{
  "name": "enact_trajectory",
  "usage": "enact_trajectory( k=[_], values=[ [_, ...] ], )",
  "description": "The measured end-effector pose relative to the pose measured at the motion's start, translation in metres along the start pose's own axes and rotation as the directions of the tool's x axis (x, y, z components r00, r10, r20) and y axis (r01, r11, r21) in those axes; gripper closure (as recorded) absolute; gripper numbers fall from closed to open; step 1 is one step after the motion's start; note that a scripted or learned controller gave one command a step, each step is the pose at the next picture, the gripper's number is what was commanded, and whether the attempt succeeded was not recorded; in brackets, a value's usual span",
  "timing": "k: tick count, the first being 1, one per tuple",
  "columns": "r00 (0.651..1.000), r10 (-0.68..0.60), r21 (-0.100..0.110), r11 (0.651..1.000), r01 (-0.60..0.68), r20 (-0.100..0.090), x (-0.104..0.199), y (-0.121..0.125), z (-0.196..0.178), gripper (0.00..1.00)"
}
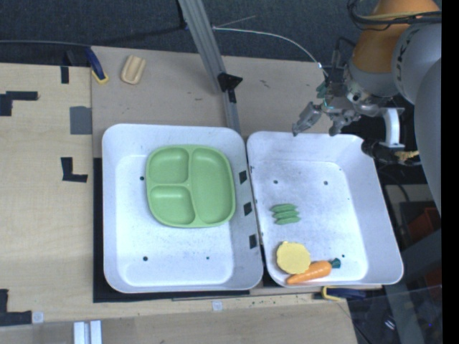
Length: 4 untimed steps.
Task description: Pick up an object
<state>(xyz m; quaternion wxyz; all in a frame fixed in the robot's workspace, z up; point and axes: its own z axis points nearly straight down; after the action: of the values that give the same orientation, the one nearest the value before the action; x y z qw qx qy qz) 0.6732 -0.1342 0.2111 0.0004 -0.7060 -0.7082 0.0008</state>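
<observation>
The gripper [319, 120] hangs over the right bin [373, 192] rim at 12 o'clock, jaws spread, grasping nothing. Candidate objects, green pods [285, 213], yellow disc [292, 257] and carrot [310, 271], lie toward 6 o'clock. Risk: the disc and carrot touch, so fingers may nudge both.

**Surface finish check**

Both bins: left bin [122, 206] and right bin [373, 213] look like matt white plastic, scuffed with dark specks. Green divided plate [191, 185] left of the gripper [320, 120]: smooth plastic, slight sheen. Bench top [43, 213]: pale wood-look, matt. Slanted pole [204, 34]: brushed metal.
</observation>
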Motion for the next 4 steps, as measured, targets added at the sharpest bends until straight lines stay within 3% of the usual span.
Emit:
enact_trajectory(
  k=[1,2,3,4],
  values=[
    [1.000,0.001,0.000,1.000,-0.001,0.001,0.000,0.000,0.000,0.00],
    [1.000,0.000,0.005,1.000,0.000,0.000,0.006,0.007,0.059,0.00],
    [1.000,0.001,0.006,1.000,-0.001,0.001,0.010,-0.004,0.116,0.00],
    [1.000,0.000,0.004,1.000,0.000,0.002,0.010,-0.004,0.121,0.00]
  ],
)
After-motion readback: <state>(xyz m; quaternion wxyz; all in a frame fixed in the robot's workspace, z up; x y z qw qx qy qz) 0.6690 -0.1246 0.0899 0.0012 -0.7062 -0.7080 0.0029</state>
